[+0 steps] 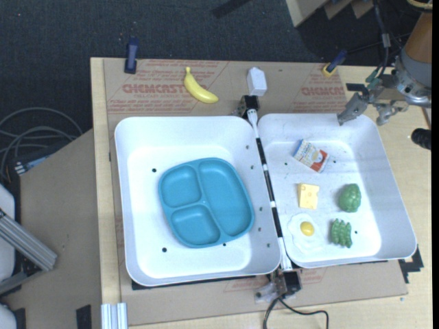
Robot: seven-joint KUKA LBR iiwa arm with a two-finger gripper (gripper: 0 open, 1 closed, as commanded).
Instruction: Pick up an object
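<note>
Five small toy foods lie in the right bin (384,149): a glossy carton (309,155), a holed cheese wedge (308,196), a fried egg (306,229) and two knobbly green vegetables (349,197). The gripper (368,110) hangs above the bin's far rim, jaws spread wide, holding nothing.

One fixed camera looks down aslant on both bins (130,184).

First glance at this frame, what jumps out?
The blue divided plate dominating the left bin. Then the small toy foods in the right bin: cheese wedge, fried egg, two green vegetables. The end effector hangs open over that bin's far right corner.
</note>
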